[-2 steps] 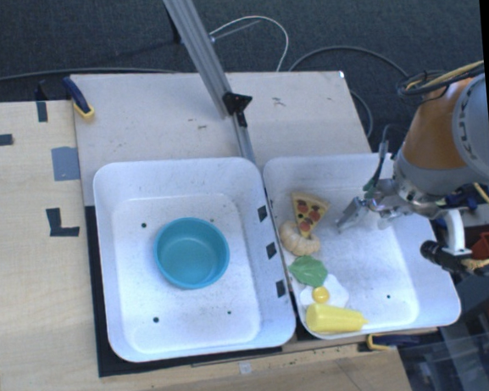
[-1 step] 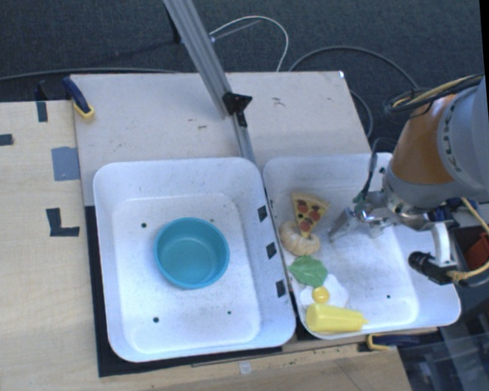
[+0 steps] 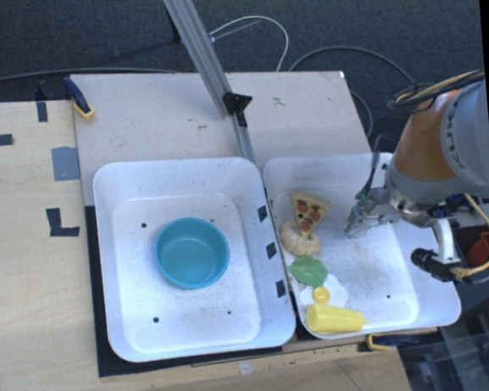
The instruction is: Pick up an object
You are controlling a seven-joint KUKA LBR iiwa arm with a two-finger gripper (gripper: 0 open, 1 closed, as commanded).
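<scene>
Evidently the approach was in hand: five toys, namely a pizza slice [image 3: 310,210], a bun [image 3: 299,239], a green leaf [image 3: 308,271], an egg [image 3: 324,295] and a yellow piece [image 3: 333,318], lay along the right bin's [image 3: 407,304] left side. One gripper [image 3: 359,224] hovered just right of them, holding nothing; its opening I cannot tell. Next it probably needed to shift left and descend. One blue bowl [image 3: 192,252] sat in the left bin [image 3: 121,244].

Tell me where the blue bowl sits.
The blue bowl sits near the middle of the left bin, apart from the toy food in the right bin.
</scene>
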